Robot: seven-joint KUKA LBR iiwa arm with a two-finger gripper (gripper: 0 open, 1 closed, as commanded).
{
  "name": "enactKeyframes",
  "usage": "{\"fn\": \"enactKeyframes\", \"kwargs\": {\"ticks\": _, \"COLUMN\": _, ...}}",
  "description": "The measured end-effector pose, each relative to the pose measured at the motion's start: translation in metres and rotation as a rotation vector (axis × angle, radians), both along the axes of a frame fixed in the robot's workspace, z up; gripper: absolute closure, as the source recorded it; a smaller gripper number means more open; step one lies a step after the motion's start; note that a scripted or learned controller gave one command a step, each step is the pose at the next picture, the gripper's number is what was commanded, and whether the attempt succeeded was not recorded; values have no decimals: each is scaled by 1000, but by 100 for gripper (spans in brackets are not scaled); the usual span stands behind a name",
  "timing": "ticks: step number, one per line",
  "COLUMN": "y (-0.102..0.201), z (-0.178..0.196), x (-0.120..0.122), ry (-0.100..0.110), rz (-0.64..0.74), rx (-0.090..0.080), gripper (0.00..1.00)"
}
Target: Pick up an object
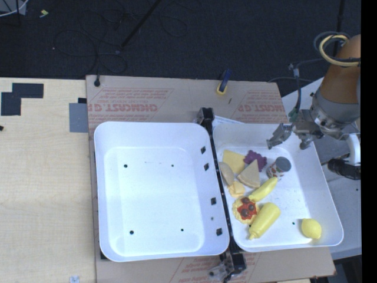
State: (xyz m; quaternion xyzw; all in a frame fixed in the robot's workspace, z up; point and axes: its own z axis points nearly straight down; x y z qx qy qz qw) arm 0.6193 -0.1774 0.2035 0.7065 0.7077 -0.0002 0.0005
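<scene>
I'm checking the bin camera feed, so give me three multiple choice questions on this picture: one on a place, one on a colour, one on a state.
1. Which bin holds the toy food?
A. left bin
B. right bin
C. both

2. What colour is the grape cluster?
A. purple
B. green
C. red

3. Where is the tool?
A. over the right bin's far edge, open, holding nothing
B. clamped on the lemon
C. inside the left bin

Answers: B, the items all lie right of the divider; A, it looks purple; A, its fingers are spread with nothing between them.
</scene>
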Motion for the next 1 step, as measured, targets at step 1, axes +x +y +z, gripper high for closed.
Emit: {"fn": "enactKeyframes", "kwargs": {"ticks": 1, "y": -37, "z": -120, "x": 0, "ry": 5, "rz": -4, "rx": 1, "gripper": 0}}
